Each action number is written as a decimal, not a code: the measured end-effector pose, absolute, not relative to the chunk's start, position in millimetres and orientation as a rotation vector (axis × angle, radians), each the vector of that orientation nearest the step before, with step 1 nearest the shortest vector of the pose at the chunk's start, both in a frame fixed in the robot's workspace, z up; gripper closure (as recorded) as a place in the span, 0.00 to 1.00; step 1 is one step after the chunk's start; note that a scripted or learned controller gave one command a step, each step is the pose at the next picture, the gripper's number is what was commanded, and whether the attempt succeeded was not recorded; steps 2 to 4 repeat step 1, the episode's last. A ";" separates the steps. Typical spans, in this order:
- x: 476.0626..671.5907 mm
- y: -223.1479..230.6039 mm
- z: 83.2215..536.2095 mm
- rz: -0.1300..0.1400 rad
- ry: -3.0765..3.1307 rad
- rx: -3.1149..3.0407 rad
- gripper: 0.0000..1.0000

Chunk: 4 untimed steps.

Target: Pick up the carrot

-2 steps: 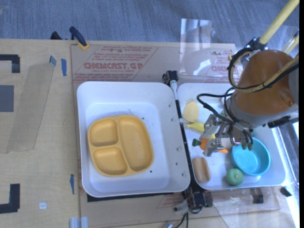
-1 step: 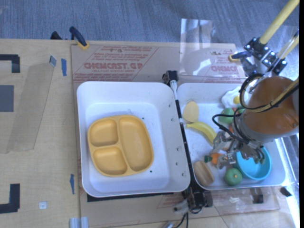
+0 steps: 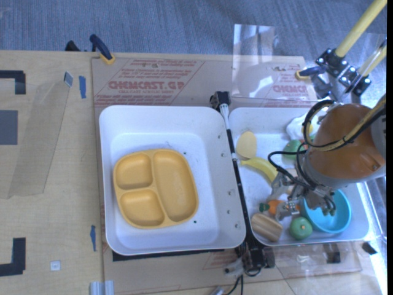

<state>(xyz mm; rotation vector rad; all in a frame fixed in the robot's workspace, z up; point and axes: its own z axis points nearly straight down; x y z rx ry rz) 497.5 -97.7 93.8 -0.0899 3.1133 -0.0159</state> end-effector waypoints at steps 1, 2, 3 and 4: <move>493.3 -145.7 92.5 0.008 2.991 0.884 1.00; 493.3 -145.7 92.5 0.008 2.991 0.884 1.00; 493.3 -145.7 92.5 0.008 2.991 0.884 1.00; 493.3 -145.7 92.5 0.008 2.991 0.884 1.00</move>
